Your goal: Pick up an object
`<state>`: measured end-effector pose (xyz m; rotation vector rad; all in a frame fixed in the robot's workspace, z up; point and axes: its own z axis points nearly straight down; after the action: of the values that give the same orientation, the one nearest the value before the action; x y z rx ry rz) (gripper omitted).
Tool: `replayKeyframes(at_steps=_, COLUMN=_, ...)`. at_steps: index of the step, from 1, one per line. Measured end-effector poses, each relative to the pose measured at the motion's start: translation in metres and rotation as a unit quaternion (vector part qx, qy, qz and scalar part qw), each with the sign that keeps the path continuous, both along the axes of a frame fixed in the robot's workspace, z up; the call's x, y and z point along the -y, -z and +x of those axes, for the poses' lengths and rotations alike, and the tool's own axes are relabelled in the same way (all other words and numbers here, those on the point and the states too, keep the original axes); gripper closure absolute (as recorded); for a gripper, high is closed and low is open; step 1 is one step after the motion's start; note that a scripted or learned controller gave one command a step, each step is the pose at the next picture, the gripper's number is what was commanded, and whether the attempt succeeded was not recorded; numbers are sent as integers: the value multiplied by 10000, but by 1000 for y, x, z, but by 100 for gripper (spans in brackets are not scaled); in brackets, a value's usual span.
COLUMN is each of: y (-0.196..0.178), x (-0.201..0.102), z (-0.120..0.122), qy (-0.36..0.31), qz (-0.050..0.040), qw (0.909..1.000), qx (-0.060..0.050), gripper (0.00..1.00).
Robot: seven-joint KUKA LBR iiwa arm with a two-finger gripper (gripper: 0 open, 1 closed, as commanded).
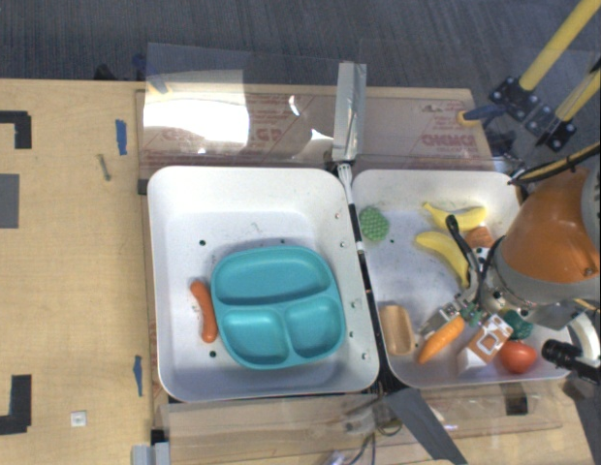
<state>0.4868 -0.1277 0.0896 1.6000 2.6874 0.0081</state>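
The right bin [407, 274] holds several toy foods. An orange carrot [438, 340] lies tilted near the front. Just above its upper right end my gripper [463, 310] hangs low, under the grey arm and its orange band. Two yellow bananas [446, 246] lie further back, and the arm partly covers them. Left of the carrot is a tan bread piece [396, 328]. On its right, under the wrist, are a white and orange box [487, 343] and a red tomato [519, 357]. A green round object [374, 224] sits by the bin's left wall.
The left bin [184, 197] holds a teal divided plate [278, 304] with an orange sausage [205, 310] beside its left edge. A clear upright panel [347, 114] stands behind the two bins. Brown bench surface lies to the left.
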Motion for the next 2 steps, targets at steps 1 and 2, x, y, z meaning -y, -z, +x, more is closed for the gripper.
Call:
replayKeyframes(at_steps=1, y=-12, x=0, z=3, qy=-10, qz=-15, qw=10000, qx=46, gripper=100)
replayKeyframes(at_steps=2, y=-11, x=0, z=3, qy=-9, qz=-14, qw=10000, qx=37, gripper=0)
